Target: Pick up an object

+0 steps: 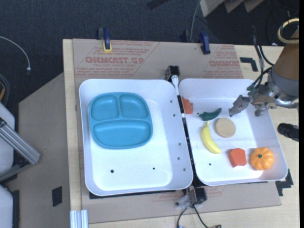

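Rt bin: banana [210,138], tan disc [225,128], pumpkin [262,158], red block [237,157], poss. green pepper [210,113].

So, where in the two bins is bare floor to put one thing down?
Left bin: a wide bare strip below the blue divided plate and a narrower one to its right. Right bin is crowded: banana, tan disc, green piece, red block, pumpkin. Only its near left corner is bare.

Bright, even overhead light fills the bench; the 2 white bins [137,184] look almost washed out, with faint sheen along their rims. Shadows are soft and short, lying beneath the bins' near edges. The dark floor [42,13] stays dim. Focus is moderately sharp throughout, though fine detail is slightly grainy
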Robot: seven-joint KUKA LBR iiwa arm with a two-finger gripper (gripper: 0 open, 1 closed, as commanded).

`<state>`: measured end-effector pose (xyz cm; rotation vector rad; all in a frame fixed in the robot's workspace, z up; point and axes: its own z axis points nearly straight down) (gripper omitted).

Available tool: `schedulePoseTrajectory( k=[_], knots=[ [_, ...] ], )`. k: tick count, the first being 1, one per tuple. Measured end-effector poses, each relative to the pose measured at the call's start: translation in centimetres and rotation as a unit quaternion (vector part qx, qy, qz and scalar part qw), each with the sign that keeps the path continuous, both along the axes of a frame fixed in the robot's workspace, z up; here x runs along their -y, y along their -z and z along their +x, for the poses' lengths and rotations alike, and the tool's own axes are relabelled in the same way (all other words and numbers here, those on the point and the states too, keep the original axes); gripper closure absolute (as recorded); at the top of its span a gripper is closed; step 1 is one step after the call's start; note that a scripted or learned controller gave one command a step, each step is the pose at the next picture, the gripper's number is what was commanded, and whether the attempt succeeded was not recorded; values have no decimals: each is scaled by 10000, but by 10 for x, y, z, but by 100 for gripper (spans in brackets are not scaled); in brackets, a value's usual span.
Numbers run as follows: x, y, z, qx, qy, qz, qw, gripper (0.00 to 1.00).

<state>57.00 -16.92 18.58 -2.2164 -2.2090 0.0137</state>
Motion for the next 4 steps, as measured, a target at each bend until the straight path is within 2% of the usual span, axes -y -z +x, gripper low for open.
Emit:
schedulePoseTrajectory(
  k=[1,3,4],
  knots=[
    [-1,-9,3,77,-17,-15,10000,0],
    [2,99,5,76,-14,0,10000,0],
    [3,85,9,140,-21,-27,9999,100]
  ],
)
